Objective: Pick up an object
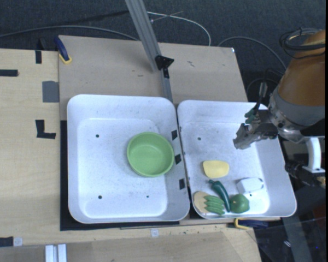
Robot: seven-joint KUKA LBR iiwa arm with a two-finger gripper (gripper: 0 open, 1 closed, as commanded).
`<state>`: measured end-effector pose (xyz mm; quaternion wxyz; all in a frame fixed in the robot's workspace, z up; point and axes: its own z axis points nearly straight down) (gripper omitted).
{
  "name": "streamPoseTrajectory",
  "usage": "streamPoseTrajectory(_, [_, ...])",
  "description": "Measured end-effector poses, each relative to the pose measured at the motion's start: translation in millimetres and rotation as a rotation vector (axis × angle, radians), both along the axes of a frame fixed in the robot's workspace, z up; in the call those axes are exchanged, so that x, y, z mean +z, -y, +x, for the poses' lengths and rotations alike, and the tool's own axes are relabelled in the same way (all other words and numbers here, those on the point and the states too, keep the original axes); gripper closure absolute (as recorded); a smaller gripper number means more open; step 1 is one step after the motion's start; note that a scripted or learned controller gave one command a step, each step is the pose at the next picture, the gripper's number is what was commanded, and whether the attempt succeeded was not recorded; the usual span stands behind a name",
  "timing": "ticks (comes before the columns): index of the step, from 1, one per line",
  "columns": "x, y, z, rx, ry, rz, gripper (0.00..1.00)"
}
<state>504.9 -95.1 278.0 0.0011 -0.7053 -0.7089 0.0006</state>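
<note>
My gripper (244, 140) hangs over the upper right part of the right bin (208, 113), with nothing seen between its fingers. Below it in that bin lie a yellow lemon-shaped piece (215, 168), a small white object (250, 185), a dark green stick-like item (220, 193), a green round piece (239, 203) and a tan brush with green bristles (208, 203). The gripper is above and to the right of the yellow piece, apart from it. A green bowl (150, 154) sits upright in the left bin (93, 113).
The grey arm with its orange band (306, 75) comes in from the right. A slanted metal pole (145, 29) rises behind the bins, ending in a black clamp (164, 62). Cables run across the dark floor at the back.
</note>
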Motion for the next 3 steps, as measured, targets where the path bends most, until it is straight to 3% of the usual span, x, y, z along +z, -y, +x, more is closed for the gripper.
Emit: streamPoseTrajectory(3, [-44.6, -159.2, -8.5, 0.001, -0.003, 0.001, 1.0])
